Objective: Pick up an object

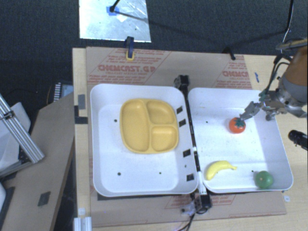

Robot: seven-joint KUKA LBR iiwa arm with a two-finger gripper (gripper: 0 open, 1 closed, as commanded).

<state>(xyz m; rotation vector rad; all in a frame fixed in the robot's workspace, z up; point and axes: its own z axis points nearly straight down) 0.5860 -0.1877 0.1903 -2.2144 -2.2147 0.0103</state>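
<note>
At the right bin (pixel 276 143): three things are being held on its floor, with the tomato (pixel 237 125) at about 12 o'clock of the floor, the banana (pixel 219 169) at 7 o'clock and the lime (pixel 263 179) at 5 o'clock.
Left bin (pixel 103 143): a yellow tray (pixel 148 125) with three compartments is being borne at its middle.
Gripper (pixel 250 111): it is being reached in from 3 o'clock, with the tip lying just beside the tomato at the tomato's 1 o'clock.
Fingers: whether they are spread or clenched cannot be told, since the tip is being seen as one thin grey shape.
Contact: nothing is being seen between the fingers, so no hold is being claimed.
Likely target: the tomato is being judged the thing aimed at, being nearest the tip.
Risk one: the tomato, being round and smooth, could be nudged and sent rolling toward 7 o'clock if the tip is being brought down off-centre.
Risk two: the fingers could be closed on the green stem alone, and the fruit could be slipped free.
Tomato's look: it is being seen as small, red-orange and glossy, with a dark green stem on top, sitting apart from the banana and lime.
</note>
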